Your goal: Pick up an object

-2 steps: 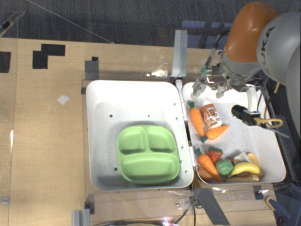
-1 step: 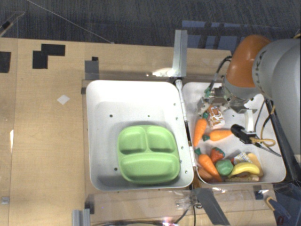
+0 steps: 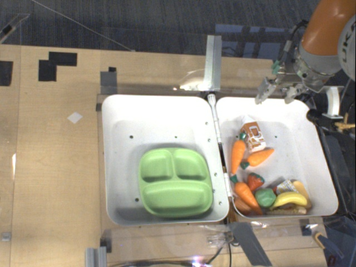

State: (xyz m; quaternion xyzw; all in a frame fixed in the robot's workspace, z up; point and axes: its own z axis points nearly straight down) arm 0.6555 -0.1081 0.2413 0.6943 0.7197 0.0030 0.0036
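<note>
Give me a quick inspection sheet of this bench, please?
Surface: two white bins side by side, left bin, right bin.
Job's things: carrots, banana, small carton and other toy food in the right bin.
Clutter: green divided tray in the left bin.
Grippers: gripper above the right bin's far edge, open, holding nothing.
Cables: wires along the arm's wrist.
Surroundings: wooden bench, dark floor beyond.

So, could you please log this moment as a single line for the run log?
gripper: open, above right bin's far edge, holding nothing | right bin: carrots, banana, other toy food | left bin: green tray | pick: not yet begun
</note>
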